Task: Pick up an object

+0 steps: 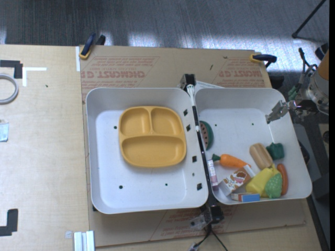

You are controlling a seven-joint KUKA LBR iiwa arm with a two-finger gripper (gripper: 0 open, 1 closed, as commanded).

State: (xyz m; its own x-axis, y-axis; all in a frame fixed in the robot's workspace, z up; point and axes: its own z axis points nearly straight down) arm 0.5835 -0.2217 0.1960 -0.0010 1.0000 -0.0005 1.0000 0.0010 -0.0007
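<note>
Fig.: two white bins side by side on a cardboard sheet (125, 67), seen from above at a slant.

L bin (97, 156): you see one item, a yellow divided plate (153, 136) w/ three compartments, lying flat a bit toward the bin's far edge; nothing rests in its compartments.

R bin (235, 109): toys crowd the near right corner. A half-round green-rimmed slice, prob. watermelon (205, 134), sits against the left wall. A toy carrot (232, 161) lies approx. mid-bin, toward the near edge. A tan bread-like roll (260, 155) lies just right of it, w/ a dark green piece (276, 150) beside the roll's far end. A yellow corn-like toy (261, 181) touches a green piece (274, 185) and a red-orange stick (283, 178) by the right wall. A small printed carton (235, 181) and a flat blue-and-red box (246, 196) lie at the near edge.

Arm: the gripper (277, 111) hangs over the R bin's far right corner, apart from the toy cluster. You can't tell whether its fingers are spread or closed; nothing is seen between them.
</note>
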